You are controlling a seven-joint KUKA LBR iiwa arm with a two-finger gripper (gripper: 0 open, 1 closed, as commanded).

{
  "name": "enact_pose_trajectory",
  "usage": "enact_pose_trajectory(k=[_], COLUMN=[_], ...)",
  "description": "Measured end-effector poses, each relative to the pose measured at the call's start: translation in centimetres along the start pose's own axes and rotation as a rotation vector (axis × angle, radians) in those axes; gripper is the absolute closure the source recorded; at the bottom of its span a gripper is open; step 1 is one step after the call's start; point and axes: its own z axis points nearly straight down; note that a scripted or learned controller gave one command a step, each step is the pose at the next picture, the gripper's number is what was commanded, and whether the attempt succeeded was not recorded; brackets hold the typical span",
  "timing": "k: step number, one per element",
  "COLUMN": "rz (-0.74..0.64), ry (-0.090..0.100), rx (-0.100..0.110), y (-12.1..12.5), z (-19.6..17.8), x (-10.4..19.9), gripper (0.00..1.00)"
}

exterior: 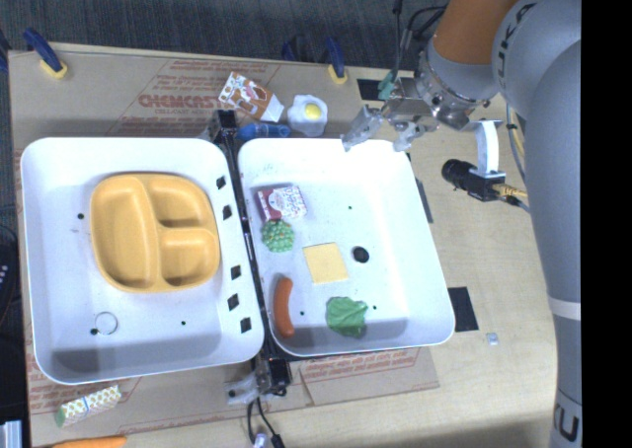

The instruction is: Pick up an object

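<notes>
The right white bin [420,239] holds a red snack packet [281,202], a green knobbly ball [278,236], a yellow cheese slice [326,262], a small black disc [359,256], a red-orange sausage [282,305] and a green leafy piece [347,314]. My gripper [378,135] hangs over the bin's far rim, near its back right corner. Its fingers are spread apart and there is nothing between them. It is well away from every object in the bin.
The left white bin [39,239] holds a yellow divided tray [155,230]. Behind the bins lie a printed packet [242,93], a blue item [262,130] and a fried-egg toy [308,112]. A wrapped candy [89,405] lies by the front left corner.
</notes>
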Motion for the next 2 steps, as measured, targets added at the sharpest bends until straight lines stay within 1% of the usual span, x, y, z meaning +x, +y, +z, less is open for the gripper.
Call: enact_pose_trajectory(k=[1,2], rz=[0.029,0.024], ry=[0.000,-0.001], rx=[-0.007,-0.007], y=[-2.7,-2.6], z=[16.8,15.7], x=[6.5,6.5], gripper=[0.00,1.00])
